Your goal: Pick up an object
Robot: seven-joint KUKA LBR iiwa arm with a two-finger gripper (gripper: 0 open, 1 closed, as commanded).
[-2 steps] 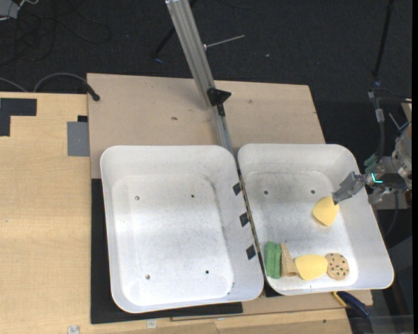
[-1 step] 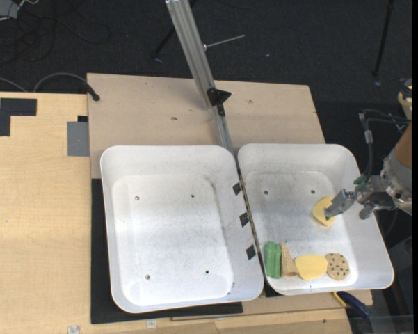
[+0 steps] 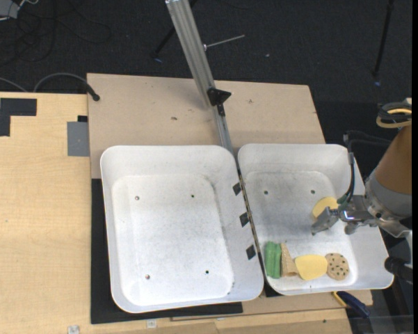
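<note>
My gripper hangs low over the right side of the right bin, and the arm comes in from the right. A small yellow piece lies right at the gripper's far side, touching or nearly touching it. Along the bin's front wall lie a green block, a tan cracker-like piece, a flat yellow piece and a chocolate-chip cookie. These sit a little in front of the gripper, apart from it.
The left bin adjoins the right one along a shared wall with black clips. A metal rail slants up from behind the bins. A wooden table lies to the left.
</note>
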